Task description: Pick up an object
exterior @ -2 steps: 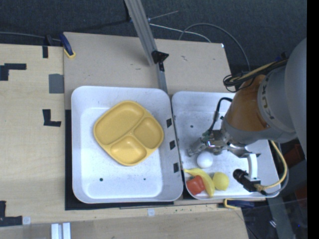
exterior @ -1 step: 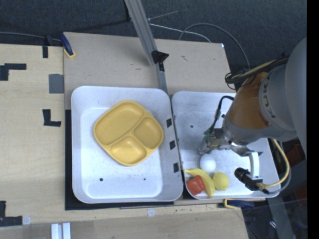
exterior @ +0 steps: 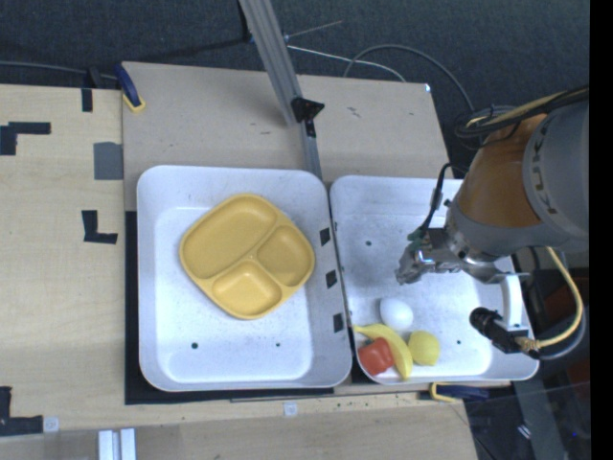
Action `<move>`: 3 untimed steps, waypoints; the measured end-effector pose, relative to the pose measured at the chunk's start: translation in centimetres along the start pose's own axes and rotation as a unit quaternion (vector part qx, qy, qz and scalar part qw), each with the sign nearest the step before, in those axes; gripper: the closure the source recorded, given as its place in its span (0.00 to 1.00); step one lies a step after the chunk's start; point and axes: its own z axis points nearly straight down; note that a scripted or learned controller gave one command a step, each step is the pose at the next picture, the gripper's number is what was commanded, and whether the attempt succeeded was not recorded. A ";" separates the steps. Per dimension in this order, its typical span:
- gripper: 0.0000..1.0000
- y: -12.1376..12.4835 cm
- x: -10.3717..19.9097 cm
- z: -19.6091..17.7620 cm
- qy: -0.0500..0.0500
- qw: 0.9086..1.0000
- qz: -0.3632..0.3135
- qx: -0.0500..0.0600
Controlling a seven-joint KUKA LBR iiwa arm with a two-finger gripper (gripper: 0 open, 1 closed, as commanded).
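Gripper (exterior: 414, 264) hung over bare floor of the right bin (exterior: 383, 199), above and just beside the white egg-shaped object (exterior: 396, 312), with nothing seen between its tips; width of opening could not be told from this slant. Judged the egg-shaped object light, hard, smooth and prone to roll, best pinched across its widest middle, while the banana (exterior: 388, 341), the red piece (exterior: 375, 356) and the yellow round fruit (exterior: 423, 348) lay bunched at the bin's near edge, touching one another. Reached in from the right, orange-banded wrist bent steeply downward, well apart from the yellow divided plate (exterior: 247, 255) in the left bin (exterior: 153, 257).
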 end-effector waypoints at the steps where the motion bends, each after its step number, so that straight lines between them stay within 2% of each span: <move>1: 1.00 -0.5 -0.7 -5.7 0.000 1.000 0.001 0.000; 2: 1.00 -1.0 0.0 -10.5 0.000 1.000 0.000 0.000; 3: 1.00 1.0 4.8 -8.7 0.000 1.000 -0.002 0.003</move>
